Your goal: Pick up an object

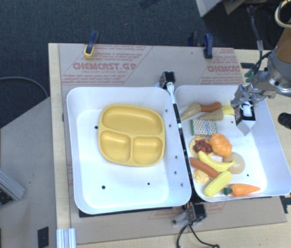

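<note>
1. Left bin (83, 190): I log a shallow white bin on the counter (63, 66), carrying one yellow divided plate (131, 135) with three compartments, lying flat near the bin's middle.
2. Right bin (274, 154): I log a second white bin touching the first along a shared edge. Its left half carries a heap of toy food.
3. Heap contents, as I read them: a hot dog (207, 108) and a pale wedge (191, 111) at the far end; a patterned square piece (204, 127) below them; an orange round fruit (221, 144); a banana (216, 164); a corn cob (216, 184); a carrot (242, 189) nearest the front rim. The pieces touch or overlap.
4. Arm (290, 61): I see it enter from the right, orange band above the grey wrist, angled down over the right bin's far right part.
5. Hand (244, 113): it hangs just right of the heap's far end, beside a small yellow piece (228, 110). I cannot tell whether it is spread or pressed together, and nothing shows between its tips.
</note>
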`<action>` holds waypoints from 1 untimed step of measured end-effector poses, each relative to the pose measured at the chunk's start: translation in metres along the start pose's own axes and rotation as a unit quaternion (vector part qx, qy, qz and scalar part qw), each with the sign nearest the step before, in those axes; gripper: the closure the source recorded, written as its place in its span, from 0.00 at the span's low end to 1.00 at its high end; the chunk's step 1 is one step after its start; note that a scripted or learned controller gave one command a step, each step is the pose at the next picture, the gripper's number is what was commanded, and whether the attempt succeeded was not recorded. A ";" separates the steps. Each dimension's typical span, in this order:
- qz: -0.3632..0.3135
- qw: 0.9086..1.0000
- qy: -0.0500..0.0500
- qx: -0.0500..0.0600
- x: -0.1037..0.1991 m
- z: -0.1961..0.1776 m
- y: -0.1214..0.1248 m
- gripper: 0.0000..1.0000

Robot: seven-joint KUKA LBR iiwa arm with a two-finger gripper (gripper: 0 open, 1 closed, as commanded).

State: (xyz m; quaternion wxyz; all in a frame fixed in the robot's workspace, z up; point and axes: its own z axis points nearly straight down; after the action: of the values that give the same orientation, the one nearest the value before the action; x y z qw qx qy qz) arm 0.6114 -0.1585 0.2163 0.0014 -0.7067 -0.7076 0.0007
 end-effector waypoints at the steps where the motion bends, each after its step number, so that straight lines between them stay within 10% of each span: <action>1: -0.001 1.000 0.000 0.000 0.042 -0.008 -0.016 1.00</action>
State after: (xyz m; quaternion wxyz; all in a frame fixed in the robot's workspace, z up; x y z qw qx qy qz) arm 0.5957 -0.1164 0.2241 0.0018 -0.7059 -0.7083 0.0004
